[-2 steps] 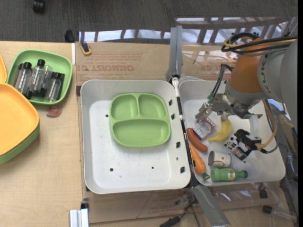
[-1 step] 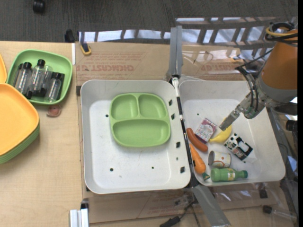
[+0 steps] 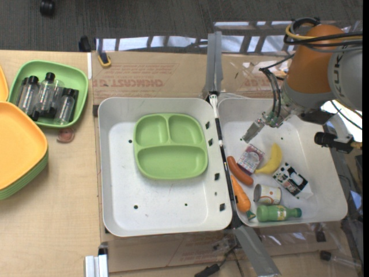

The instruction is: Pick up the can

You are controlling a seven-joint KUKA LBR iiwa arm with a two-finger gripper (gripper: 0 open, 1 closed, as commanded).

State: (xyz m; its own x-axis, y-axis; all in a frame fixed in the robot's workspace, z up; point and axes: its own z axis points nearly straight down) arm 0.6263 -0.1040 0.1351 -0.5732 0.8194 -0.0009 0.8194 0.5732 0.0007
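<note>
The can [image 3: 268, 194] is small and pale with a brownish end. It lies on its side near the front of the right bin [image 3: 323, 212], between a carrot [image 3: 242, 196] and a green bottle [image 3: 278, 213]. My gripper [image 3: 252, 133] hangs over the back left part of that bin, well behind the can and apart from it. It points down and left from the orange-banded wrist [image 3: 311, 62]. Just below its tip lies a small red and white packet [image 3: 251, 157]. Nothing is seen held in it.
Also in the right bin are a banana [image 3: 271, 159], a red sausage [image 3: 239, 171] and a black and white pack [image 3: 291, 180]. A green divided plate [image 3: 170, 145] sits in the left bin [image 3: 115, 212]. A green tray of bottles [image 3: 49, 94] and orange plates [image 3: 20, 154] stand at the left.
</note>
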